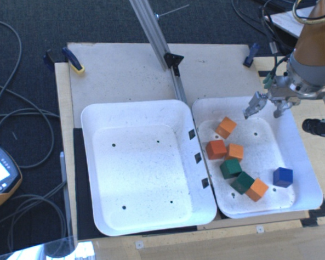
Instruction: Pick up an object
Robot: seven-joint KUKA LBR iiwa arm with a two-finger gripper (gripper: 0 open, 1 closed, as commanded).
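The right bin (pixel 295 146) holds several small blocks: an orange one (pixel 225 127) at the back, a red-orange one (pixel 216 149), another orange one (pixel 235 151), two green ones (pixel 230 167) (pixel 243 182), an orange one (pixel 257 189) near the front and a blue one (pixel 283 177) at the right. My gripper (pixel 266 106) hangs over the bin's back edge, up and to the right of the rear orange block. Its two fingers stand apart with nothing between them.
The left bin (pixel 98 158) lies beside the right one. A slanted metal rail (pixel 157 36) crosses the back board down to the gap between the bins. Blue clamps (pixel 73 59) (pixel 250 54) sit at the board's back corners. Cables lie on the floor at left.
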